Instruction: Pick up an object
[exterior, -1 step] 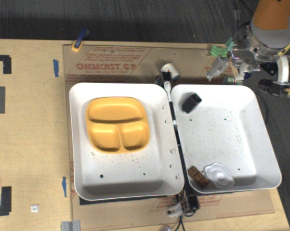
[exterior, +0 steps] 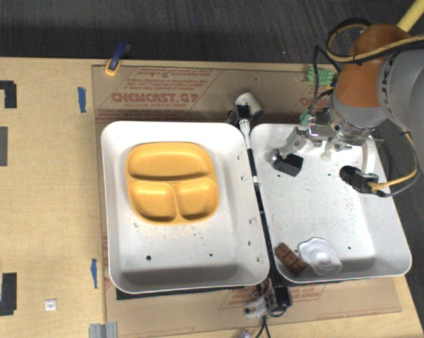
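**A:** Where is the gripper (exterior: pixel 323 141) set, and to what end?

**B:** It is placed over the upper part of the right bin (exterior: pixel 332 213), in the upper right of the frame. A reach down toward the bin floor is judged to be the step in hand. How wide it stands cannot be told, and nothing is seen held in it.

**A:** What is offered for picking?

**B:** 3 things. A brown bar (exterior: pixel 288 258) and a white item (exterior: pixel 319 253) are lodged just beside each other near the lower left corner of the right bin. A yellow tray (exterior: pixel 171 182) is laid in the upper half of the left bin (exterior: pixel 198 255).

**A:** What is found in the way?

**B:** The bar and the item are well apart from the gripper, so a grasp made where it now stands is judged likely to catch nothing. The bar is crowded by the bin wall and by the item. For the tray, the rims where the 2 bins meet would have to be crossed. The cardboard (exterior: pixel 163 90) and blue tape (exterior: pixel 82 98) on the tabletop (exterior: pixel 43 189) are no hindrance.
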Controlling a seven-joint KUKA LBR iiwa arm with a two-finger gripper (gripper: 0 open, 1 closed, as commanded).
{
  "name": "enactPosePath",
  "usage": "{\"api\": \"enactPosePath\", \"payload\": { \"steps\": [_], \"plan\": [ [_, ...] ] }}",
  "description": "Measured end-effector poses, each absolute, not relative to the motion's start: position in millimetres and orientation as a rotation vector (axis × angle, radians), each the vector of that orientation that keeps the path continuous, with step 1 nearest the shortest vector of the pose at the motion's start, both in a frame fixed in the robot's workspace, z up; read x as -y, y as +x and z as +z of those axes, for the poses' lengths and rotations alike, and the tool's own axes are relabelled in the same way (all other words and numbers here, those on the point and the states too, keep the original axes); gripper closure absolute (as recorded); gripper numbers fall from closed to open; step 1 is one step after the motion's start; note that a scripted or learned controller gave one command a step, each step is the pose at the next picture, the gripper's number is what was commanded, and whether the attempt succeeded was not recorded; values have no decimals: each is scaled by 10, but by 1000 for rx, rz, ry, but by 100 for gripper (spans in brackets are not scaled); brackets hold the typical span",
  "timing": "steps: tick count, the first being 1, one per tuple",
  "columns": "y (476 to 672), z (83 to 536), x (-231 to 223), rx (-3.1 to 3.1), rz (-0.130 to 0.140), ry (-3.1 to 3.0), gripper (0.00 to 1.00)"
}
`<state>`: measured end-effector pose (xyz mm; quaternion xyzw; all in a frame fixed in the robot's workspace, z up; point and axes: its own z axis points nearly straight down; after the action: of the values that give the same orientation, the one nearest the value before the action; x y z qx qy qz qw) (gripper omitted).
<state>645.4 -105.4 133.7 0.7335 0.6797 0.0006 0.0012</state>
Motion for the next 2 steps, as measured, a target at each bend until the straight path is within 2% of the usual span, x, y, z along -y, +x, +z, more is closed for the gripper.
{"api": "enactPosePath", "payload": {
  "steps": [1,2],
  "plan": [
    [5721,847,958,-1997,-2,2428,0],
    [6028,850,1100,-2219,2,2221,0]
  ]
}}
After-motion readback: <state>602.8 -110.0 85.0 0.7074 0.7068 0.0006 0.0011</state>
